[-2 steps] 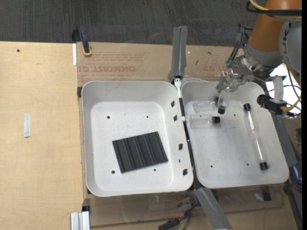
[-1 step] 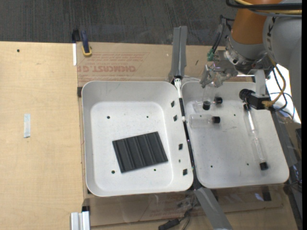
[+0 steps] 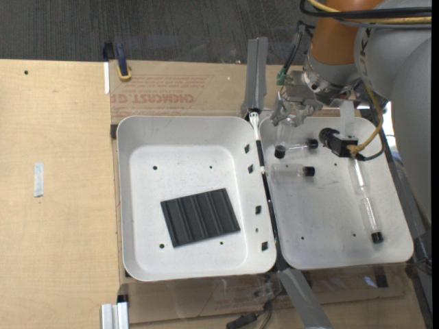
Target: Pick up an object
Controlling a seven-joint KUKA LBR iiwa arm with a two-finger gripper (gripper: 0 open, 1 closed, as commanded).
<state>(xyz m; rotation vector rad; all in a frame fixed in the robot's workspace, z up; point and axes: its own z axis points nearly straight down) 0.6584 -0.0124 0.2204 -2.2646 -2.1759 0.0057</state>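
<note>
We found the gripper (image 3: 293, 112) above the right bin's (image 3: 384, 249) far-left corner; whether its jaws were spread, we could not tell.

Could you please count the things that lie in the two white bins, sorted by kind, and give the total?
Dark ribbed rectangular pad, in the left bin: 1
Clear tubes with a black end, in the right bin: 2 (a long one, a short one)
Small black piece, right bin: 1
Total: 4
</note>
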